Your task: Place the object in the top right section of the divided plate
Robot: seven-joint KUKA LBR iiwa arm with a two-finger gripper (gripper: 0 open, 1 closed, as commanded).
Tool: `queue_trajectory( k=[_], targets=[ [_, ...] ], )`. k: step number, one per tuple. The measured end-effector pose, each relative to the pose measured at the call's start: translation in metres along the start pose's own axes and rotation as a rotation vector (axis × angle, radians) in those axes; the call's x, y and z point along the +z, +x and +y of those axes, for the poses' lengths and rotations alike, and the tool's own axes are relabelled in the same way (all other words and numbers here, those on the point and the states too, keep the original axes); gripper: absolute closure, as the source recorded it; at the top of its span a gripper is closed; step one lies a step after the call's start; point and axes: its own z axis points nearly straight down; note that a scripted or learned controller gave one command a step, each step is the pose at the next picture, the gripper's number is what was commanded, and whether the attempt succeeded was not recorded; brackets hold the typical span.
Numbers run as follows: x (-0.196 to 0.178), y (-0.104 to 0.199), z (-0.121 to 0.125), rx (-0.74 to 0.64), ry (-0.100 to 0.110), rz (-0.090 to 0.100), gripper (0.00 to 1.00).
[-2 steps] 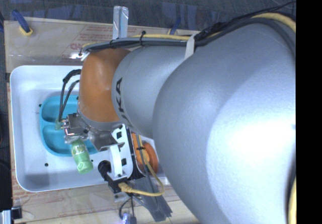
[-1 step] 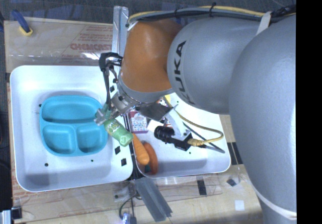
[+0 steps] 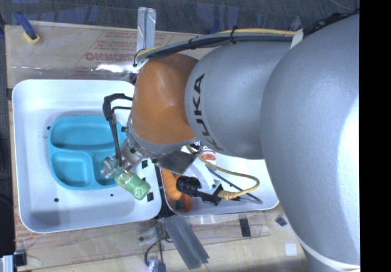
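Orange item point(image 3: 173, 190) in right bin point(image 3: 269, 202)

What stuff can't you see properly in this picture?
- Right bin: mostly hidden under the arm.
- Blue divided plate: its right side is hidden by the wrist.
- Green object at the gripper: too small to name.
- Orange thing: partly hidden by cables.

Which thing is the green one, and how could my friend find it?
Look in the left white bin, where the blue plate lies. At the plate's lower right corner, under the arm's tip, sits a small pale green object. It is the one green thing there.
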Motion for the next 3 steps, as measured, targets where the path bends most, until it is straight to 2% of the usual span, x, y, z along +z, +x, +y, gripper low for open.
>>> queue_trajectory(
  k=[1,2,3],
  targets=[
    [0.01,0.01,0.008,-0.399,0.001,0.001,1.0],
    [0.0,0.01,0.008,-0.401,0.001,0.001,1.0],
    [0.025,0.015,0.012,-0.895,0.0,0.0,1.0]
  ],
)
